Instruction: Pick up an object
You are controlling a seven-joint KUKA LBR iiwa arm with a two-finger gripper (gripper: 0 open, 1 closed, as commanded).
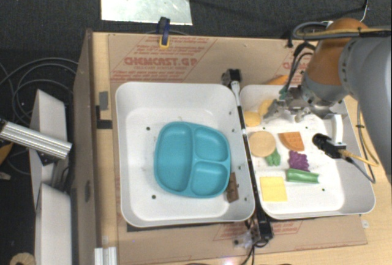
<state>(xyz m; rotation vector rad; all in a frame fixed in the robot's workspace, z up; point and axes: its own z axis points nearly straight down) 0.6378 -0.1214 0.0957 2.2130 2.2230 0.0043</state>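
Where bench bears bins | dark floor surrounds

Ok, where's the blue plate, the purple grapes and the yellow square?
blue plate (191,160): camera view, on the ridge between its compartments.
purple grapes (298,161): camera view, middle of the bunch.
yellow square (273,188): camera view, middle of its flat top.

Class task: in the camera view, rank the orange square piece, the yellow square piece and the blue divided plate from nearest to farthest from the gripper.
From the gripper:
1. Orange square piece, just below it, right bin.
2. Yellow square piece, right bin's near end.
3. Blue divided plate, left bin.
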